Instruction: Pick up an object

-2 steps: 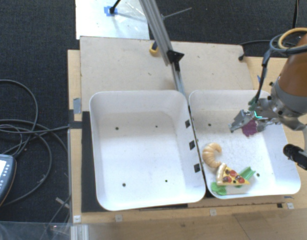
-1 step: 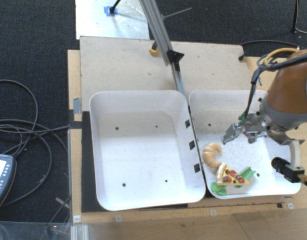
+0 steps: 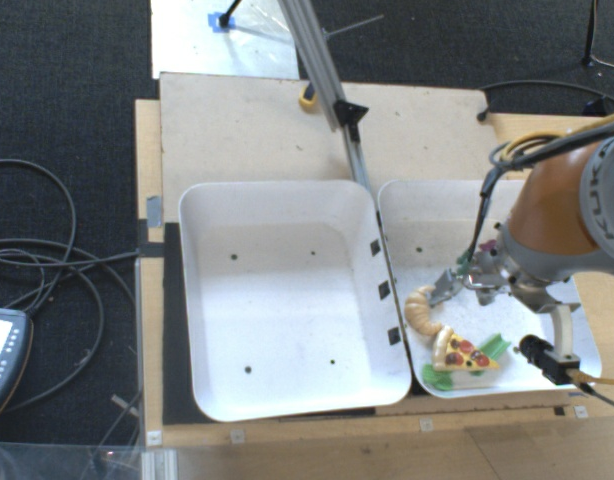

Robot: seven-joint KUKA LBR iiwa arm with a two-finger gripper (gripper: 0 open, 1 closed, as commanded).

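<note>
Overhead, two white bins are seen side by side on the desk (image 3: 237, 128), the left bin (image 3: 277, 208) bare of objects and the right bin (image 3: 427, 203) holding the toys. A curled croissant (image 3: 423, 311) and a pizza slice (image 3: 464, 353) are grouped near the front left corner, within the arm's reach from the right. The hand (image 3: 449, 286) is lowered just beside the croissant; whether it is released or clenched cannot be told. The croissant's long axis runs front to back, and the pizza's tip seems to point left.
</note>
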